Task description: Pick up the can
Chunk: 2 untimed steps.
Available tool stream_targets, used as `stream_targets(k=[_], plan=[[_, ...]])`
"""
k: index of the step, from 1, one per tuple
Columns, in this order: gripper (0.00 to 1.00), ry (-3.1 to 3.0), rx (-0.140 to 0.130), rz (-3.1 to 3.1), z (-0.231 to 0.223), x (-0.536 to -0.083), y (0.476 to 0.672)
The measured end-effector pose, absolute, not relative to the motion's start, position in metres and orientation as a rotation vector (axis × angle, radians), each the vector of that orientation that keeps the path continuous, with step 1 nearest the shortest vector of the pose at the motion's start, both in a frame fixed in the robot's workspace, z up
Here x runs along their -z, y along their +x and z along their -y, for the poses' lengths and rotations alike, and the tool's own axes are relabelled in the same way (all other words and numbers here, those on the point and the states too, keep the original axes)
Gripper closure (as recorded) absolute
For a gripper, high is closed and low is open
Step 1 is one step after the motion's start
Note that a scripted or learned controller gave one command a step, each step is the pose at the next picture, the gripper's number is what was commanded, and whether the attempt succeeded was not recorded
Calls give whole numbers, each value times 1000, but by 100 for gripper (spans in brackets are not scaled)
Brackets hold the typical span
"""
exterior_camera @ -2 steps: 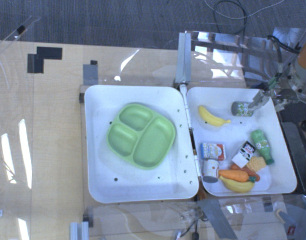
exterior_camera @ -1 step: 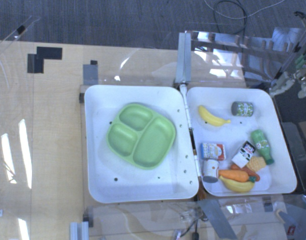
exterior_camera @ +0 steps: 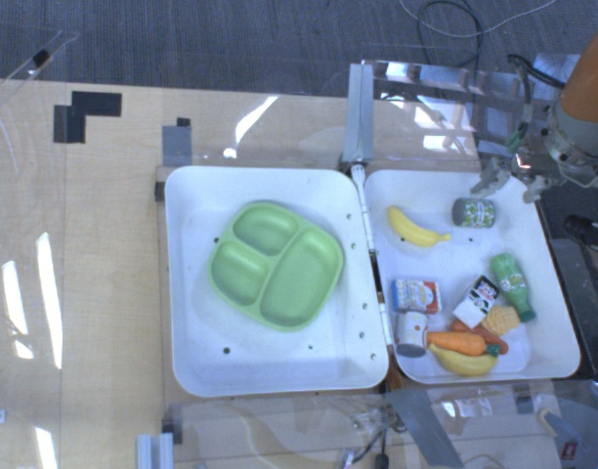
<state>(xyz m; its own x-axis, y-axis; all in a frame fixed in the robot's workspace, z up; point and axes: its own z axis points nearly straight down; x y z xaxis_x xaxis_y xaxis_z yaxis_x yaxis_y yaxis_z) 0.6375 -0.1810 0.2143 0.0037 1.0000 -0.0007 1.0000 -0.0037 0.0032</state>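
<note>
The gripper (exterior_camera: pixel 506 179) hangs over the far corner of the right bin (exterior_camera: pixel 553 291), its 2 fingers spread apart with nothing between them. The can (exterior_camera: pixel 474 213) lies on its side just below and slightly left of the jaws, not gripped, and whether a fingertip touches it is unclear; a banana (exterior_camera: pixel 416 229) lies farther left
</note>
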Motion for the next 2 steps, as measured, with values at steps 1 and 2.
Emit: stream_targets(k=[1,2], plan=[[0,2300,-7,-2129,190,-88,653],[100,2286,-14,-2132,188,-102,656]])
